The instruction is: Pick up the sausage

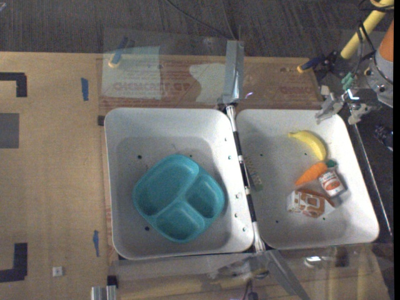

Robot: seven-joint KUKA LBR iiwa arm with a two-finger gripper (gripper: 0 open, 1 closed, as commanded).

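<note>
- The tabletop [50,186] is pale wood-coloured board, with black tape corner marks along its left edge and short strips of blue tape nearer the bins.
- A clear plastic sheet [140,74] lies flat on the tabletop just above the left bin.
- The left bin [119,130] holds a teal divided plate [179,197], which lies flat and turned at an angle near the middle of the bin floor.
- The two bins touch along a narrow metal strip [240,167] that runs from top to bottom between them.
- The right bin [269,136] holds four things, all gathered in its right half.
- A flat brown-and-white packet [306,203] lies lowest of them, just beside a small red-and-white can [331,183].
- An orange carrot [311,173] lies slantwise, its thick end touching the can, and a yellow banana [310,142] curves just above it.
- I cannot tell which of these, if any, is the sausage.
- The gripper [342,102] hangs over the upper right corner of the right bin, near the rim and well apart from the banana; whether it is open or closed cannot be told from this view.
- The arm [387,55] enters at the top right, beside a yellow cable [365,27].
</note>
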